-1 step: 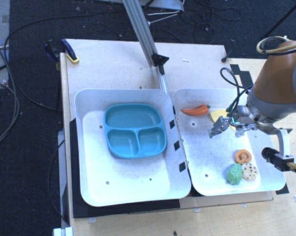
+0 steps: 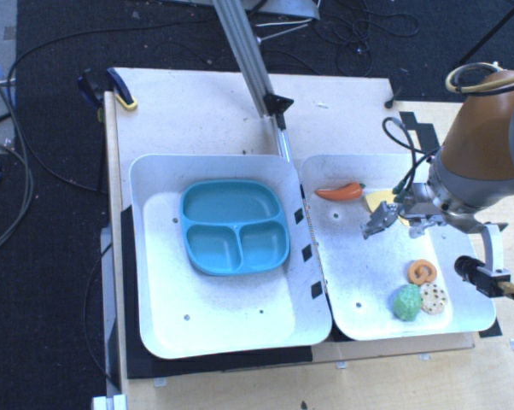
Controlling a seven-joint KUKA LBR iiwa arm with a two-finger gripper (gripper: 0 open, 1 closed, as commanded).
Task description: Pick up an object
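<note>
- Down at the gripper (image 2: 380, 221), the dark fingers hang over the right bin (image 2: 351, 314), pointing toward its middle; whether they are spread or closed cannot be told (they merge into one dark shape), and nothing shows between them.
- Partly hidden: a yellow piece (image 2: 377, 200) lies just behind the gripper, its right part covered by the wrist, so its full shape is unclear.
- Behind the wrist, the arm (image 2: 487, 148) is cut off by the picture's right edge, with its orange band in view.
- Counted in the right bin, five objects: one orange-red chili (image 2: 340, 192) near the far edge, the yellow piece beside it, and by the near right corner one orange ring (image 2: 422, 272), one green ball (image 2: 406, 302) and one speckled cookie-like disc (image 2: 433, 298).
- Ball and disc touch; the ring sits just behind them, close to the disc.
- Counted in the left bin (image 2: 154, 314), one thing: a blue divided tray (image 2: 236, 226) with three compartments, toward the far half.
- Open room: the middle and near left of the right bin's floor are bare, as is the near half of the left bin.
- Farther out, a grey metal pole (image 2: 244, 45) slants across the bench (image 2: 197, 109) toward the seam between the two bins.
</note>
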